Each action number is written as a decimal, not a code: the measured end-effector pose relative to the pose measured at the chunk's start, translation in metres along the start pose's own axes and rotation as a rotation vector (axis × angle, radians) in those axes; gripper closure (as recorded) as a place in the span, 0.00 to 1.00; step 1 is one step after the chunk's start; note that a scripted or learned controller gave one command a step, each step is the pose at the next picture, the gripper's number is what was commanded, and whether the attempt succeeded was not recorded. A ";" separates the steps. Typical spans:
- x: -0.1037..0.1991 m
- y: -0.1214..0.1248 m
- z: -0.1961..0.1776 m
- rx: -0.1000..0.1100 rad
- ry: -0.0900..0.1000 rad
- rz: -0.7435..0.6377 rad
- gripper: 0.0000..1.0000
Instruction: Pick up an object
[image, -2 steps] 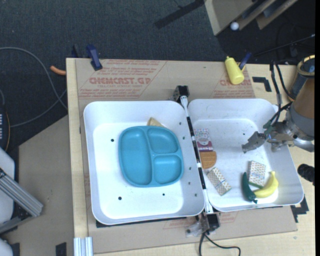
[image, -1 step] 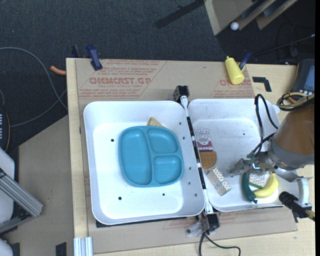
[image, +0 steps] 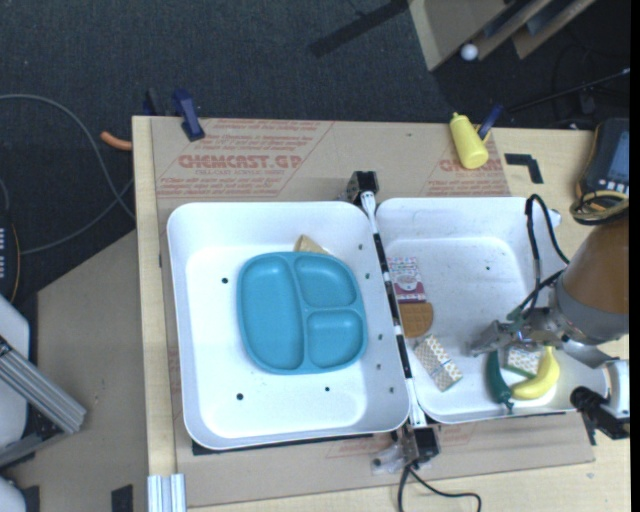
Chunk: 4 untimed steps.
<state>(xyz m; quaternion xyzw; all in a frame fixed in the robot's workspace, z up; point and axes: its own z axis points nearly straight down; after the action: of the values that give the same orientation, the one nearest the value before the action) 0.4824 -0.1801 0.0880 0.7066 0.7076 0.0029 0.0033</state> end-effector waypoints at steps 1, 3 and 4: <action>-0.004 0.001 -0.012 -0.008 -0.010 0.003 1.00; -0.004 0.002 -0.021 -0.011 -0.011 0.004 0.00; 0.020 0.074 -0.106 0.006 0.000 0.000 0.00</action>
<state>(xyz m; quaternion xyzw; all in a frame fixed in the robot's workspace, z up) 0.5555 -0.1602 0.1949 0.7065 0.7077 0.0008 0.0012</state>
